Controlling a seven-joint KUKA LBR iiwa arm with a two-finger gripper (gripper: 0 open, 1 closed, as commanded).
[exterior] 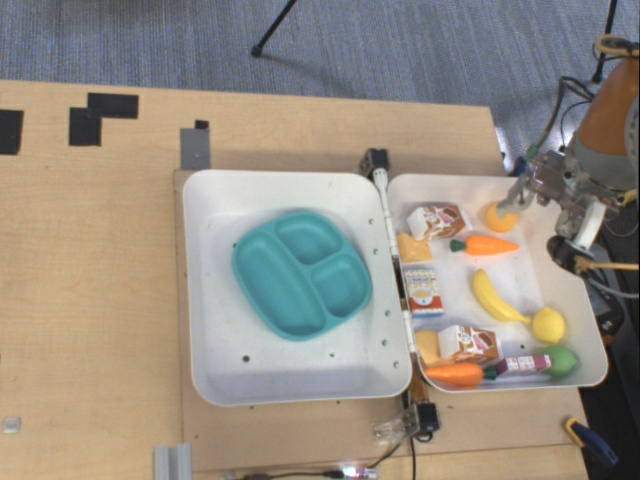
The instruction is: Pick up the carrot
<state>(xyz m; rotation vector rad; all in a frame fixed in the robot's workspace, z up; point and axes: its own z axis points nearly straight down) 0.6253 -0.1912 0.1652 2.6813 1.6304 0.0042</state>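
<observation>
Tan bench top carries two white bins, and in the right bin [597, 340] lies the carrot [487, 246], orange with a green stub, flat, pointing toward the bin's right wall. Bare floor surrounds it, a banana [497, 299] just below. Above it the gripper [522, 194] hangs at the bin's top corner beside a small orange fruit [500, 218]; whether it is spread I cannot tell.

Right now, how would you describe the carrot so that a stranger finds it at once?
Look in the right white bin, in its upper half. The carrot lies there flat, just below a yellow-orange round fruit and above the banana. It is orange and tapered with a green stub at its left end.
</observation>
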